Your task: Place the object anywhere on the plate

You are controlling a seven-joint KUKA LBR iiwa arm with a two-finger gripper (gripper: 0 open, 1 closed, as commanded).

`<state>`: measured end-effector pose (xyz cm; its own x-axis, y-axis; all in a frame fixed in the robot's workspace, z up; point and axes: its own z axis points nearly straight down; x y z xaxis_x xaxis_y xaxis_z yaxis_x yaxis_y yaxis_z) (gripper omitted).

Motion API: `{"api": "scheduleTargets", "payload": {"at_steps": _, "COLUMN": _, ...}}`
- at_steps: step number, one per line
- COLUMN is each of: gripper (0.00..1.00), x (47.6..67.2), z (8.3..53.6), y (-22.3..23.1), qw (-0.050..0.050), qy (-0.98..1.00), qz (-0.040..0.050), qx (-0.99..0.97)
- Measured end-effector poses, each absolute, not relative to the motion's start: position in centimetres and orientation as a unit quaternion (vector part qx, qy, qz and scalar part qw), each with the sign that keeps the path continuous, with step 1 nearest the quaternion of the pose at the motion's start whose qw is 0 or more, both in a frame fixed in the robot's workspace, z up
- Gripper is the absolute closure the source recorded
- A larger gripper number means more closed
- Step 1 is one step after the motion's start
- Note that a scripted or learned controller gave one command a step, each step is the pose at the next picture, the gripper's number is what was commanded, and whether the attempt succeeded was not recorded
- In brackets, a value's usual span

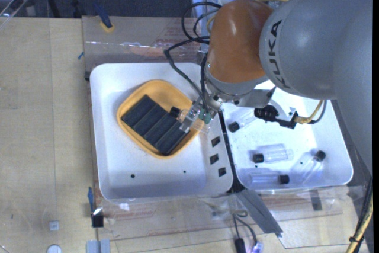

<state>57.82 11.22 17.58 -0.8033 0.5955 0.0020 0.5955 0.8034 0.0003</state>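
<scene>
Progress: judged late stage; dark ribbed object (155, 122) already lies on yellow plate (131, 102), so the placing looks done. Left, by my read: gripper lets go (if it hasn't) & arm backs away.
Task object: flat, black, grooved slab; sits mid-plate, long axis running 10 to 4 o'clock, its 4 o'clock end near plate rim.
Gripper: (195, 117) at plate's 3 o'clock edge, just beside object's end; fingers too small & blurred, can't tell if spread, closed or pinching anything.
Plate: 1, squarish w/ rounded corners, in left white bin (106, 157), toward bin's 12 o'clock half.
Bins: 2, side by side on counter (41, 127).
Arm: (320, 38) 1, grey w/ orange band, enters from 3 o'clock, covers the right bin's (337, 172) 12 o'clock part.
Right bin items: approx 3 clear vials w/ dark caps (269, 154) at 6 o'clock area, plus a few small dark bits; exact count unsure.
Bin divider: 3 small dark marks (216, 157) in a row.
</scene>
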Motion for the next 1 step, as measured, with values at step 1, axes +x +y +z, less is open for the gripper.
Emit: {"api": "scheduleTargets", "payload": {"at_steps": 1, "gripper": 0.0, "x": 57.84, "z": 17.6, "y": 11.17, "qw": 0.001, "qy": -0.949, "qz": -0.0006, "qx": -0.314}}
